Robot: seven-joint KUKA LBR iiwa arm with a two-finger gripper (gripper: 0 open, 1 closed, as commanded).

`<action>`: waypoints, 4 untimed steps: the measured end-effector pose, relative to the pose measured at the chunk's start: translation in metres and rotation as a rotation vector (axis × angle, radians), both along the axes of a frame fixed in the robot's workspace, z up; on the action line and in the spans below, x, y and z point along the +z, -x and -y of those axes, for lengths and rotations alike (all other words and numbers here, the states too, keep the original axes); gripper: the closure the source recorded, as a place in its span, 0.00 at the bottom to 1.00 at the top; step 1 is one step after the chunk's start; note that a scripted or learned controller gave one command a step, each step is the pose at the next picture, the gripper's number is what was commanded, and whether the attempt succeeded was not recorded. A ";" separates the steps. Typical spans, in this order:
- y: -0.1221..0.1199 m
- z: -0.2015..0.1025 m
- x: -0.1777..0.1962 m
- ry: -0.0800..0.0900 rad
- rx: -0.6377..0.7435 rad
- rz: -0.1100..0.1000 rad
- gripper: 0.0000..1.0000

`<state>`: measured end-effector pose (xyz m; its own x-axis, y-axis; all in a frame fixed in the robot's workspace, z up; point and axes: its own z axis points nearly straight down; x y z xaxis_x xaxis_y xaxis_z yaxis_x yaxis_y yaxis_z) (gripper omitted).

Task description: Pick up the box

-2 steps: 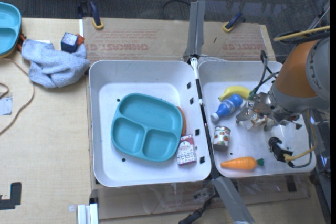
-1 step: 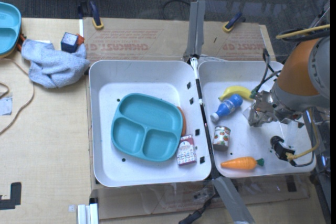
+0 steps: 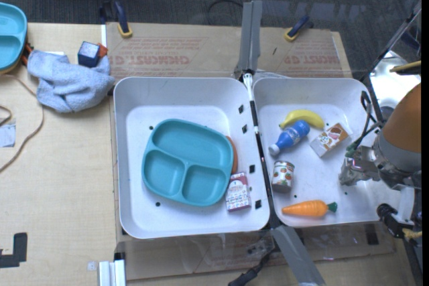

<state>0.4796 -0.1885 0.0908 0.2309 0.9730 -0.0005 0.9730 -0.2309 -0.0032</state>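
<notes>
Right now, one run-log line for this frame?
phase: approach | gripper: over right white bin, right side, nothing seen held | small white printed box: lying in right bin beside yellow banana, apart from gripper | pick: not done

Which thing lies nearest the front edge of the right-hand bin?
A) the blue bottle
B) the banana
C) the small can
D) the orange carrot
D: the orange carrot lies along the front of the right-hand bin, closer to that edge than the small can, the blue bottle or the banana further back.
</notes>
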 end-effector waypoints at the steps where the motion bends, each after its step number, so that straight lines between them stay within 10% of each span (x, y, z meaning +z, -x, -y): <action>1: -0.002 0.026 0.001 0.000 0.246 0.004 1.00; 3: -0.126 0.024 0.002 0.002 0.531 0.005 1.00; 4: -0.123 0.013 0.002 0.002 0.001 0.004 1.00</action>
<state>0.6030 -0.2019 0.0928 0.2299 0.9732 -0.0016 0.9732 -0.2299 0.0011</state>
